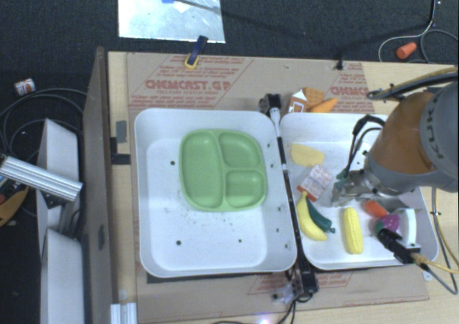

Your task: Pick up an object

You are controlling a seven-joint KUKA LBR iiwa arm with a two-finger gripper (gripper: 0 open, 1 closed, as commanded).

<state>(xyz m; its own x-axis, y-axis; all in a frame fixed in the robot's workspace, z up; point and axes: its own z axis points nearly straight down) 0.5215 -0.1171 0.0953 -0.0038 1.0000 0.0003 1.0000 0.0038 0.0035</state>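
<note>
Corn point(351, 229) front, claw point(347, 191) tips blurred, purple obj point(389, 221) part-hidden.

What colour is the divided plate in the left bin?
Light green, seen in the camera view: divided plate.

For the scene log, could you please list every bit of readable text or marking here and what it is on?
"CHEMCAST GP", red print on the brown sheet under the bins, behind the left bin.
"CHEMC...", the same red print behind the right bin, cut off by the arm.
Fainter red print lines on the sheet's front edge: too blurred to read.
The red-and-white packet in the right bin: print too small to read.
</note>
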